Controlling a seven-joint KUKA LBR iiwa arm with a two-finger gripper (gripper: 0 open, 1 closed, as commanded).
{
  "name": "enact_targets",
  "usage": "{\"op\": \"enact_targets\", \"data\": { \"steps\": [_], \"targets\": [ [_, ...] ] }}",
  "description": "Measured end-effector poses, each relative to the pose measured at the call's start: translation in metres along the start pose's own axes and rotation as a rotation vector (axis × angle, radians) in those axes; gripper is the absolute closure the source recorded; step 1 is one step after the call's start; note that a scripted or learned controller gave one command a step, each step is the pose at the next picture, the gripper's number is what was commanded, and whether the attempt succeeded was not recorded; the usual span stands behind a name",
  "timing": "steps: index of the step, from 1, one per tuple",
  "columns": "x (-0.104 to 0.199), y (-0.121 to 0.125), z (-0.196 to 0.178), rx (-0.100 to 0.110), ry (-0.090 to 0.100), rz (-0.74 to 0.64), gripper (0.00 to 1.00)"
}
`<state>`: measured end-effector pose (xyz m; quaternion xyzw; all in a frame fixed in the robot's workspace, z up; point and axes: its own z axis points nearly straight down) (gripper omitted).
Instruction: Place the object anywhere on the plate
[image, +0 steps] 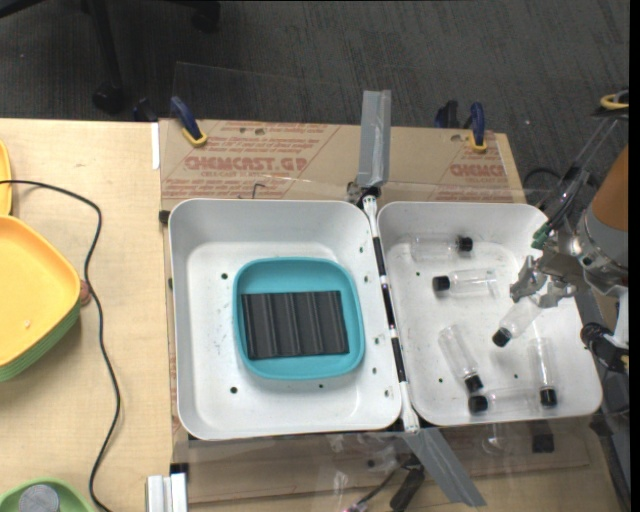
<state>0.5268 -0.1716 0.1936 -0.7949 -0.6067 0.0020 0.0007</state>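
A clear black-capped vial (515, 323) is seen clamped in the gripper (528, 303) near the right bin's (400, 300) right edge, well apart from the teal plate (297, 370) at centre-left.

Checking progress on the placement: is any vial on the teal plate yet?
No. The teal plate in the left bin bears no vial; the clear vials lie in the right bin.
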Motion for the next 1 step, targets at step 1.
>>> {"op": "enact_targets", "data": {
  "steps": [1],
  "targets": [
    [0.0, 0.0001, -0.0001, 0.0, 0.0, 0.0, 0.0]
  ]
}}
